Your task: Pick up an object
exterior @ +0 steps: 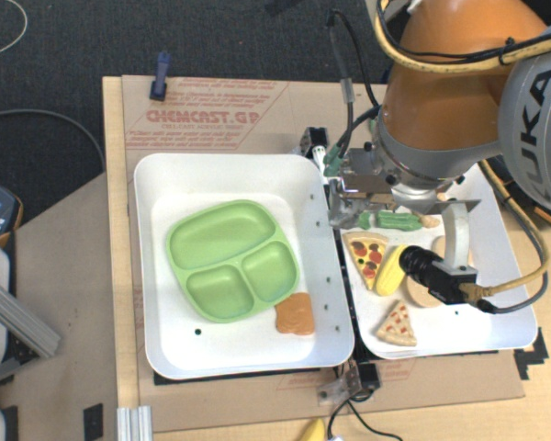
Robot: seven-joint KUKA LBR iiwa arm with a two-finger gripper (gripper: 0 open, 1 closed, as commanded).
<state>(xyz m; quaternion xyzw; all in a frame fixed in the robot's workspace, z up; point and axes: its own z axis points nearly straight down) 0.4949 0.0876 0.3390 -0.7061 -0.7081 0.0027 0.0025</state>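
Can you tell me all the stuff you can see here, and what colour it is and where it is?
Bins: 2, white, side by side on the bench.
Tray: 1, green, three sections, in the left bin.
Nugget: 1, orange-brown, left bin, beside the tray's lower right corner.
Pizza slices: 2, tan with red spots, right bin; one near the divider, one at the front.
Banana: 1, yellow, right bin, next to the upper pizza slice.
Green toy: 1, green, right bin, under the arm; too hidden to name.
Clip: 1, blue, on the cardboard behind the left bin.
Cardboard: 1, brown with red print, under the bins.
Arm: 1, grey and orange, over the right bin.
End effector: 1, low over the right bin's back part.
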